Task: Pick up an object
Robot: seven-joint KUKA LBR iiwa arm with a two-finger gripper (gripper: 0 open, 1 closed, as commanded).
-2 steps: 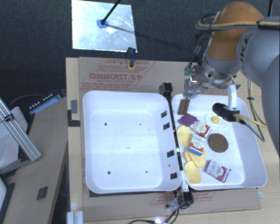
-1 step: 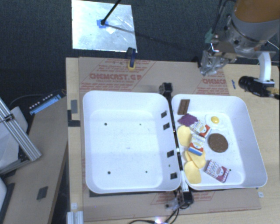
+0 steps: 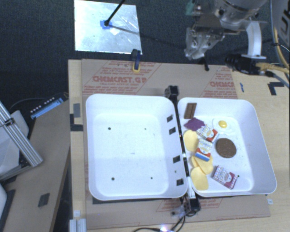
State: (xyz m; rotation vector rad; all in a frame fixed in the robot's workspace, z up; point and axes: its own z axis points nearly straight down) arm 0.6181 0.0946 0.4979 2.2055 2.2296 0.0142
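Standing at the bench, largest first: a brown cardboard sheet (image 3: 154, 74) printed in red, bearing two shallow white bins side by side. Left bin (image 3: 95, 136), the bigger span, at nine o'clock of the pair. Right bin (image 3: 260, 149), at three o'clock, holding all the small goods. Grey arm (image 3: 235, 11) entering at one o'clock of the scene, well above and apart from both bins; its gripper (image 3: 198, 49) hangs over the dark floor beyond the cardboard's far edge, and whether it is spread or pressed together I cannot tell, though nothing shows pinched in it. Silver foil square (image 3: 106, 27) on the floor at eleven o'clock. Contents of the right bin, descending: cluster of yellow chips (image 3: 198, 163) along its nine o'clock wall, running toward six; round brown cookie (image 3: 225, 148) near centre; red and white packet (image 3: 224, 176) at six o'clock; fried egg toy (image 3: 222, 124), white with yellow yolk, at twelve; purple piece (image 3: 195, 123) at eleven, just beside the chips; small white packets with red print (image 3: 207, 133) between purple piece and cookie; brown chocolate bar (image 3: 190, 109) at the eleven o'clock corner. Yellow and blue clamp (image 3: 135, 61) on the cardboard's far edge, twelve o'clock of the left bin.
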